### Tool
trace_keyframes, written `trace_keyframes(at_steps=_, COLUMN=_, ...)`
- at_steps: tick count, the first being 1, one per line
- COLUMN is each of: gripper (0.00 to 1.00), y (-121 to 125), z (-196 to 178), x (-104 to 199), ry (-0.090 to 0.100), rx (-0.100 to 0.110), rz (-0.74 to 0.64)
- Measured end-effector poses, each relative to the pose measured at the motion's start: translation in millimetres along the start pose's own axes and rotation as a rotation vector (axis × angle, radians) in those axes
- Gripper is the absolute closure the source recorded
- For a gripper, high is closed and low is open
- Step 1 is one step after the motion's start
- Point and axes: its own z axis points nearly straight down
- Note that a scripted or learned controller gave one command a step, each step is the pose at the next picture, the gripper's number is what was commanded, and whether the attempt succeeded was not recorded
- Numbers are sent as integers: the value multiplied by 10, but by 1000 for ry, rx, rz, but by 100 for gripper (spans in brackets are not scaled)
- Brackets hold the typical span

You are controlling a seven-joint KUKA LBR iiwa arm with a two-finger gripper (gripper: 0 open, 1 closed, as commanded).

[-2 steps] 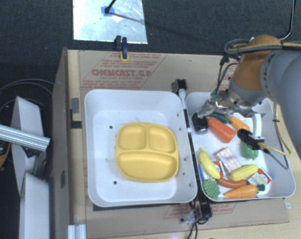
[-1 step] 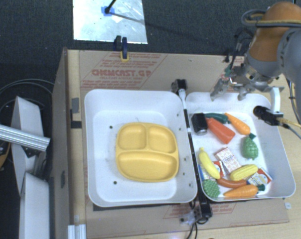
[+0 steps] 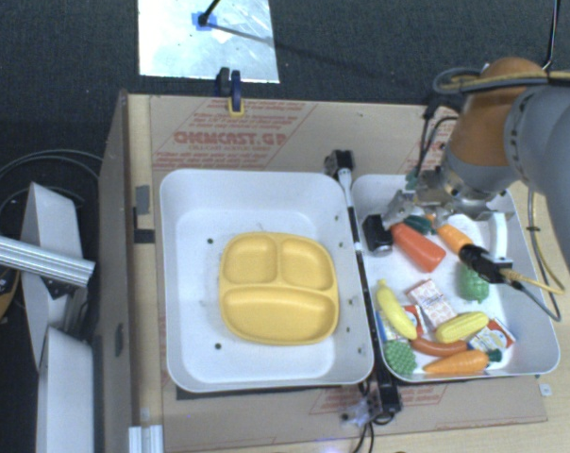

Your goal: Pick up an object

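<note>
Gripper [image 3: 410, 208] low in right bin [image 3: 542, 343] at 12 o'clock, fingers blurred, grip unclear; toys [image 3: 434, 319] crowded toward 6.

Arm [image 3: 540, 121] cut by right edge

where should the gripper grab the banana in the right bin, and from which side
Grip the banana across its middle, coming straight down from above. It lies flat, long axis running up-left to down-right, so fingers likely fit on its long sides, though the packet sits close on its right.
</note>
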Motion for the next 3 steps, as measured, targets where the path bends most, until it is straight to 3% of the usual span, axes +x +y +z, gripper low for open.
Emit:
trace_keyframes(at_steps=1, gripper=0, y=-103, z=-569, x=-568, ry=-3, rx=-4, rz=0)
trace_keyframes(at_steps=2, gripper=0, y=-151, z=244, x=-311, ry=0, rx=1, rz=-2)
trace_keyframes(at_steps=3, gripper=0, y=-455, z=468, x=-338, ry=-1, rx=-1, rz=0)
